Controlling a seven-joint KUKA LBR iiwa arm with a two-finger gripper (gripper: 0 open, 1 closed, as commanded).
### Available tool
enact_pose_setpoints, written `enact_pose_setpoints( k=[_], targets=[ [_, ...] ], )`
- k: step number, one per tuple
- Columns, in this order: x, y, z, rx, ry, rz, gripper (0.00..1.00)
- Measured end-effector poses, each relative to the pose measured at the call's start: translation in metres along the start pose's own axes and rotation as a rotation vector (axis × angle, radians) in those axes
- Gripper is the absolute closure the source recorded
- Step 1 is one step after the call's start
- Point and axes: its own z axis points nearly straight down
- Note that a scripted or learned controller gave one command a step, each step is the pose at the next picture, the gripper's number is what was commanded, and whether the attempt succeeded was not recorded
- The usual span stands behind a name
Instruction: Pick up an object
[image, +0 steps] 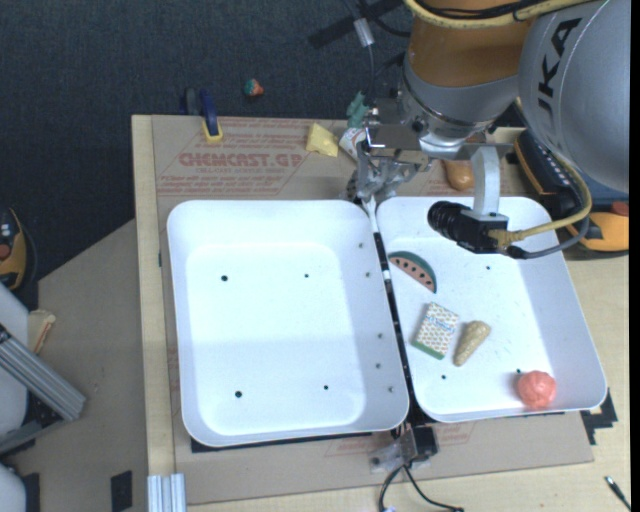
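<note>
The right bin (500, 290) holds a watermelon slice (412, 270), a small green and white box (437, 330), a tan cone-shaped piece (471, 341) touching the box's right side, and a pink ball (536, 388) in the near right corner. My gripper (370, 185) hangs under the grey wrist at the far end of the divider between the two bins, well behind the watermelon slice. I see nothing held in it. A black camera unit (462, 226) sticks out from the arm over the right bin's far part.
The left bin (265, 320) lies beside the right one. Behind the bins, a yellow piece (322, 140) and a brown object (459, 175) rest on the cardboard. A blue clamp (207, 112) stands at the far left corner.
</note>
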Motion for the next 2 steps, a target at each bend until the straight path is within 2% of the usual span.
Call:
enact_pose_setpoints(
  k=[1, 2],
  targets=[
    [-0.045, -0.05, -0.006, -0.003, -0.002, 0.011, 1.0],
    [-0.013, -0.072, -0.012, -0.003, -0.002, 0.004, 1.0]
  ],
)
